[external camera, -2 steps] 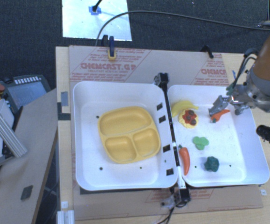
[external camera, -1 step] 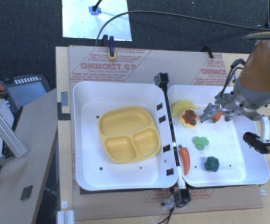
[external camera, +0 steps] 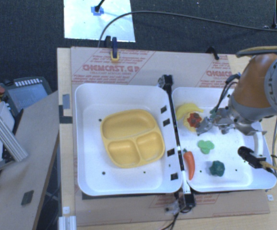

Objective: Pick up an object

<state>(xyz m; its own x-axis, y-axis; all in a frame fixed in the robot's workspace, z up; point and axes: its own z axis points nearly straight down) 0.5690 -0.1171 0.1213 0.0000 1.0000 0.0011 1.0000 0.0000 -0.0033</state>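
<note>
Bench bins: left bin [external camera: 88, 128] holds yellow tray [external camera: 131, 137]; tool [external camera: 206, 125], grip state unclear, over right bin [external camera: 234, 182].

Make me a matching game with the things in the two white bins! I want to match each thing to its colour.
Things:
1. divided tray in the left bin
2. carrot by the middle wall
3. flat leafy piece in the right bin
4. bumpy lump near the front of the right bin

Colours:
A. dark green
B. yellow
C. light green
D. orange

Pairs: 1-B, 2-D, 3-C, 4-A
</note>
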